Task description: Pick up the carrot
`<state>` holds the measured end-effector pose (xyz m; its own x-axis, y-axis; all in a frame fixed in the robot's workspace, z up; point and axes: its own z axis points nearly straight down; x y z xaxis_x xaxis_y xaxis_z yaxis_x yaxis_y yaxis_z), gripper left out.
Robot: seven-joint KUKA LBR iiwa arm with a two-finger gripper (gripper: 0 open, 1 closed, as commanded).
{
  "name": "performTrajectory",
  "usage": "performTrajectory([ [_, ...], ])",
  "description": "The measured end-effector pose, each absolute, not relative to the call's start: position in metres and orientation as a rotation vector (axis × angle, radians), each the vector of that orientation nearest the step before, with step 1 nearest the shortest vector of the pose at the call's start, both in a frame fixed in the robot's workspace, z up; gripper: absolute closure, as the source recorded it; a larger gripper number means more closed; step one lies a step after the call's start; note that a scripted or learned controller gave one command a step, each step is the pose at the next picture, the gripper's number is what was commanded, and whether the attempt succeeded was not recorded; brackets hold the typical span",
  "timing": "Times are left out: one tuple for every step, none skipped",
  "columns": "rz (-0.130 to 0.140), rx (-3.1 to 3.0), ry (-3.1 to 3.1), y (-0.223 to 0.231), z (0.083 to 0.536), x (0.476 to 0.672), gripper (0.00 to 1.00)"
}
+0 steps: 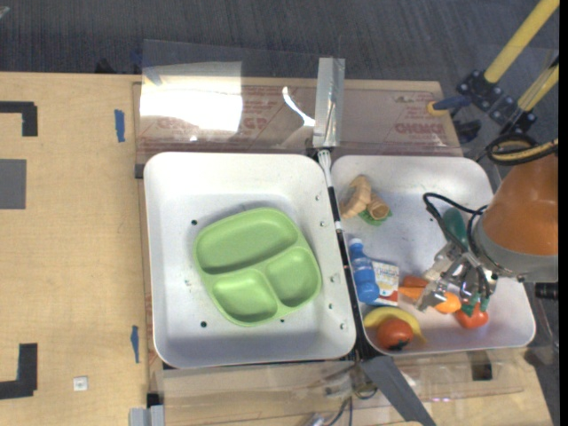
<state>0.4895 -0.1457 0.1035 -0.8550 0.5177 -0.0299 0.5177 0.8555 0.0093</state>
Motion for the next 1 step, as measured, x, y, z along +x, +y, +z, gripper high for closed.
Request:
performTrajectory([
  [0.004, 1.130, 2.920, -0.1168, 0.2484, 0.5163, 1.00],
])
